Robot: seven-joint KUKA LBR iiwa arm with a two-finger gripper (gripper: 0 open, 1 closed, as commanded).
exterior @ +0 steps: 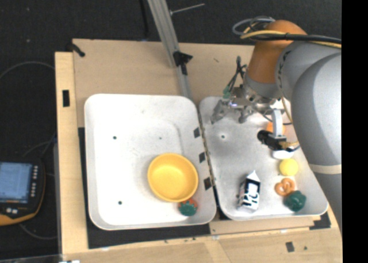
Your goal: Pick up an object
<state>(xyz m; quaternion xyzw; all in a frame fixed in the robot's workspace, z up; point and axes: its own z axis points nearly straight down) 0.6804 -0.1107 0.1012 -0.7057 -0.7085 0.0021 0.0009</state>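
Observation:
My gripper [229, 112] hangs over the far left part of the right bin [230, 147], open, with nothing between its fingers [215, 114]. Nearer the front of that bin lie a black-and-white carton [249, 193], a yellow ball [288, 167], an orange ring [284, 186] and a dark green object [296, 201]. All of them are well apart from the gripper. The left bin [115, 124] holds a yellow bowl [172, 176] and a small green piece [187, 209] at its front right corner.
A grey metal rail [164, 26] slants from the top down to the gap between the bins. The arm's large grey body [316, 106] covers the right bin's far right side. A handheld pendant [17, 190] lies off the bench at the left.

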